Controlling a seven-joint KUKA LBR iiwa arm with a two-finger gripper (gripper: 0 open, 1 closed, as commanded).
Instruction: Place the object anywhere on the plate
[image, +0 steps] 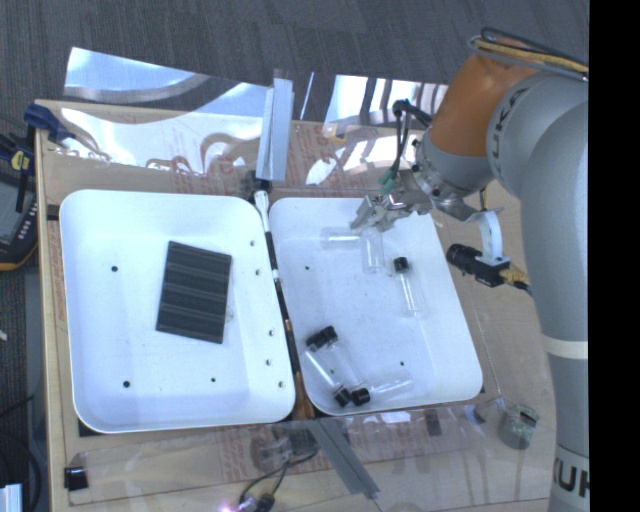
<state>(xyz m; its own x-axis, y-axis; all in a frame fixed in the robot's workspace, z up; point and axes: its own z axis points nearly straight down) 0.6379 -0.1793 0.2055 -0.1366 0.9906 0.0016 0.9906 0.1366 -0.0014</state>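
Observation:
A dark grey ribbed plate (194, 291) lies flat in the middle of the left bin (90, 380). The right bin (450, 350) holds several clear vials with black caps. One vial (405, 285) lies right of centre, another vial (321, 339) at lower left, and a pair of vials (352, 394) sits by the front wall. Two clear tubes (371, 251) lie near the back. My gripper (374, 216) hangs low over the back of the right bin, just above those clear tubes. I see nothing clearly held in it.
The grey arm with its orange band (480, 100) comes in from the right over the right bin's back corner. A raised divider (275, 290) separates the two bins. Reflective metal strips (275, 125) stand behind them.

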